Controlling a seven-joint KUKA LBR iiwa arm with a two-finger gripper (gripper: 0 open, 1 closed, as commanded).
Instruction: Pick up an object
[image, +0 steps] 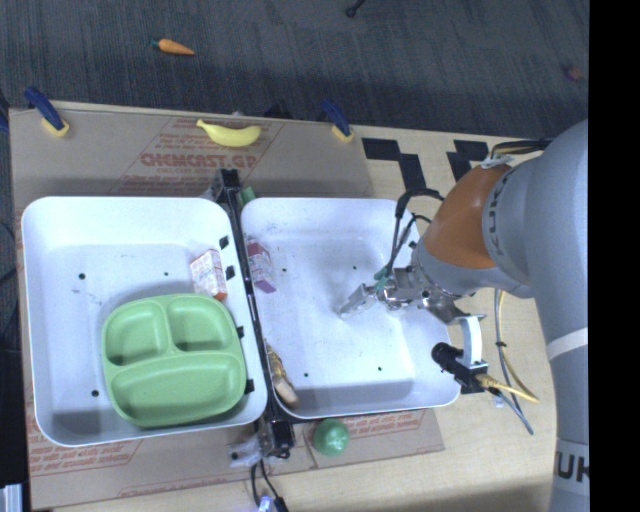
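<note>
Currently the gripper is seen low inside the right bin, approx. bin centre, w/ fingers set narrow and pointing toward 9 o'clock; nothing is seen between them. A small pink packet is found at the right bin's 10 o'clock edge, well apart from the gripper, and a tan item at its 7 o'clock corner. A green tray and a red-white packet are held in the left bin; a yellow banana lies on cardboard at 12 o'clock, a green ball at 6 o'clock.

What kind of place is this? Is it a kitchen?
Probably a robot test lab, not a kitchen: a grey robot arm reaches over two shallow white bins on cardboard, with a yellow toy banana nearby.
</note>
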